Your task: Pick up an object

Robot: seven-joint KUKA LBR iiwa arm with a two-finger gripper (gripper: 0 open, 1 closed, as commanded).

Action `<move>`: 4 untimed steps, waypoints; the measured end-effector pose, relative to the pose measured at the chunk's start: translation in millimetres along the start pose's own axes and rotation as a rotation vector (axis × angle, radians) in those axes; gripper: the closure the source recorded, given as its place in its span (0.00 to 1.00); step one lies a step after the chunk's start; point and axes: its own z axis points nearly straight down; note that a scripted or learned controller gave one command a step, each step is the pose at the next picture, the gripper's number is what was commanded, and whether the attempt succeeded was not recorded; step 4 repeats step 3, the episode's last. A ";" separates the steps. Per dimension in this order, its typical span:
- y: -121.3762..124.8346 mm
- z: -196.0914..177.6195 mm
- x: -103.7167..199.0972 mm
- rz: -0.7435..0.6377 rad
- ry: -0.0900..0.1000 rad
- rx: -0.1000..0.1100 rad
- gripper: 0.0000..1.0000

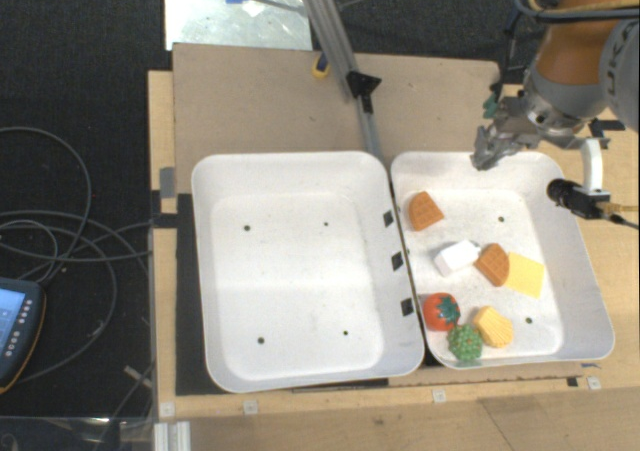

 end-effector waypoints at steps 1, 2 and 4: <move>1.8 -12.1 55.2 -0.002 0.001 -0.003 1.00; 0.8 -17.6 101.5 -0.001 0.001 -0.002 1.00; 9.3 -9.3 155.5 -0.002 0.001 -0.002 1.00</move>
